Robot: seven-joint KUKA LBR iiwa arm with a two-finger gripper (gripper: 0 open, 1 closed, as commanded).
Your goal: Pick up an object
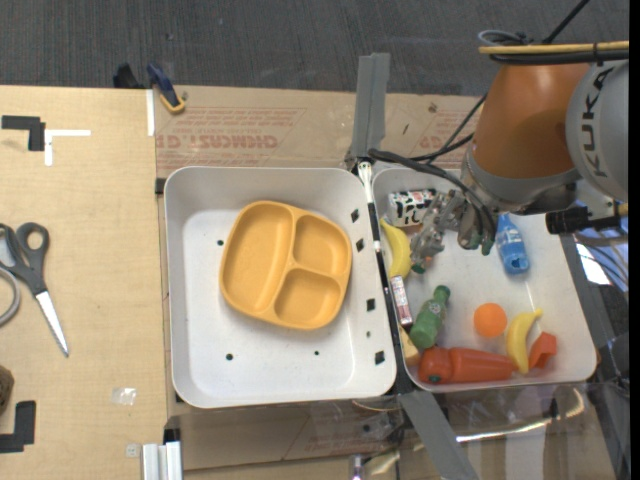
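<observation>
The step in hand looks like the approach: the gripper [452, 230] hangs low over the upper part of the right bin [578, 313], in the right half of the frame, and nothing can be seen between its fingers, so the pick is not yet made. Whether the fingers are spread or closed I cannot tell, since the metal parts blur together under the orange wrist. No single object is named, so any of the bin's contents would do. The nearest candidates are the yellow banana [397, 247] just left of the gripper against the bin's left wall, the black-and-white can [411, 204] above and left of it, and the blue bottle [511, 247] just to its right. Lower in the frame, well apart from the gripper, lie the green bottle [430, 318], the orange ball [489, 319], a second banana [520, 336] and the carrot [468, 365]. The next move probably calls for centring over 1 item and descending squarely. The left bin [190, 298] holds a yellow divided plate [286, 265].
</observation>
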